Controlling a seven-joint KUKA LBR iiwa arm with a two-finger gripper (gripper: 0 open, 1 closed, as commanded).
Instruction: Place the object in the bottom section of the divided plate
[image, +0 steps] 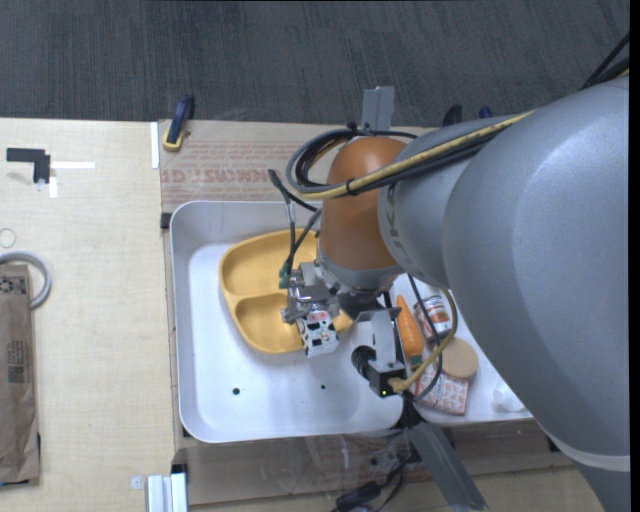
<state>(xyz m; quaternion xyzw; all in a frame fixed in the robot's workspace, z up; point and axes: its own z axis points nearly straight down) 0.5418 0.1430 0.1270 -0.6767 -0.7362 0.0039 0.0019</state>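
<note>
- We see the grey arm reach in from the right, its orange band hanging over the near white bin.
- The gripper sits low over the yellow divided plate, at the plate's right side where the ridge between its sections meets the rim.
- A small white object with dark and red marks lies right under the gripper, at the edge of the plate's lower section; it seems to be touching the fingertips, though the wrist hides too much for us to be sure.
- We cannot tell how the jaws stand, nor whether they grip that object.
- To the right, beside the arm, we make out an orange carrot-like piece, a small can and a round tan disc.
- A brown paper bag lies on the bench at far left.
</note>
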